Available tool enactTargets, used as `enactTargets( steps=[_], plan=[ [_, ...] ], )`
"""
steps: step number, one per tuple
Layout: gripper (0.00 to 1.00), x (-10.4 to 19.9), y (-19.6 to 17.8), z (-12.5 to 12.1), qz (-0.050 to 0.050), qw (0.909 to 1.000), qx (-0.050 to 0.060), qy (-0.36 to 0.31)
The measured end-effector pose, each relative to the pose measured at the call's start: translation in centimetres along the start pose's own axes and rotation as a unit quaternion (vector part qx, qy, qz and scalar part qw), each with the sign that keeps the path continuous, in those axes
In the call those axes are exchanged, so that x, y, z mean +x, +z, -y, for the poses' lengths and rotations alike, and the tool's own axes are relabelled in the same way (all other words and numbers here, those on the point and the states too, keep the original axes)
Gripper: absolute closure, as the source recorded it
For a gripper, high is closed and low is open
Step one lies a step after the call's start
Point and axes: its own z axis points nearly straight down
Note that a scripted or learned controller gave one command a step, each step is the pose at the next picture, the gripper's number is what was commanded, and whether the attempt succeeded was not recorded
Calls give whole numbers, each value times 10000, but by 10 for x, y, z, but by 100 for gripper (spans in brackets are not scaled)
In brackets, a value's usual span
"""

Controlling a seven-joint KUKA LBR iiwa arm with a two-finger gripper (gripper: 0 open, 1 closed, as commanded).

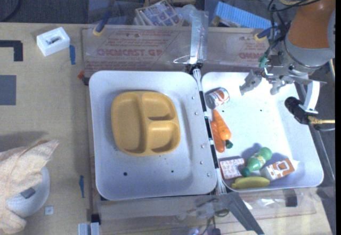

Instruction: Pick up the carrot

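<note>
Gripper [262, 80] open, holding nothing, over right bin [298, 122] far edge; carrot [220, 130] apart, by bin's left wall.

**Colours on the desk**

The carrot [220, 131] is orange with a dark green tip, lying along the left wall of the right bin [298, 138], which is white. The left bin [101, 138] is white too and carries a mustard-yellow divided plate [145, 122]. Near the right bin's top left corner sits a can [217, 96] in red and white. Along that bin's front edge lie a yellow banana [251, 181], a green bottle [258, 158], a red-and-white patterned card [232, 167] and an orange-and-white carton [279, 169]. The arm [314, 21] is grey with an orange band; the pincer [263, 83] is pale grey. The desk [37, 100] is light tan, with a white box [53, 40] near its back edge.
</note>
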Motion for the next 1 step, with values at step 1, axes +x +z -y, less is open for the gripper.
enactTargets(
  steps=[1],
  plan=[
    [0,52,38,73,-4,9936,6,-1129]
  ],
)
